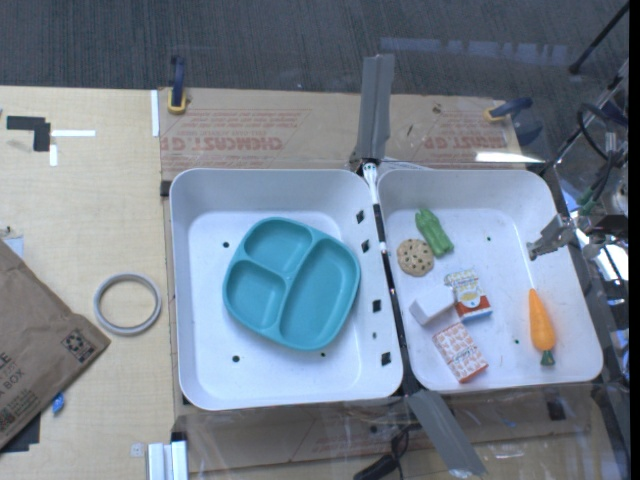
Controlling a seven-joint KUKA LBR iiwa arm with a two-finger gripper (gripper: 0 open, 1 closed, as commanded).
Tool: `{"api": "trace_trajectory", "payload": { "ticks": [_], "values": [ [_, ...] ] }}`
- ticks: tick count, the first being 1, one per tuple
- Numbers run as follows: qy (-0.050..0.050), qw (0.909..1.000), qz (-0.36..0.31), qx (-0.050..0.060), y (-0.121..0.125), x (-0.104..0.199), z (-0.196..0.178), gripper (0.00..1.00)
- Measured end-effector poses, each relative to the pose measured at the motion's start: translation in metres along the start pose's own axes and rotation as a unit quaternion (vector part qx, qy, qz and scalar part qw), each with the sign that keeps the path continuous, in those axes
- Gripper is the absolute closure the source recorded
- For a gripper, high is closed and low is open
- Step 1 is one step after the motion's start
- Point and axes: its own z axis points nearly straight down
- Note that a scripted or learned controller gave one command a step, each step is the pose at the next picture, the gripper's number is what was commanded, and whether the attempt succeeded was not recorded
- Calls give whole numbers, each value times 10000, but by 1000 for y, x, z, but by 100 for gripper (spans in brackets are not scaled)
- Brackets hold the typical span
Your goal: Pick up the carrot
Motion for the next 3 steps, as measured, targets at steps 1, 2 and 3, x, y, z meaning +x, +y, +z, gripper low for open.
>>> {"api": "trace_trajectory", "payload": {
  "ticks": [1,2,3],
  "values": [
    [16,10000,47,-22,-12,-7,136,0],
    [9,10000,64,-16,-12,-8,127,100],
    [-1,9982,599,-5,11,67,48,100]
  ]
}}
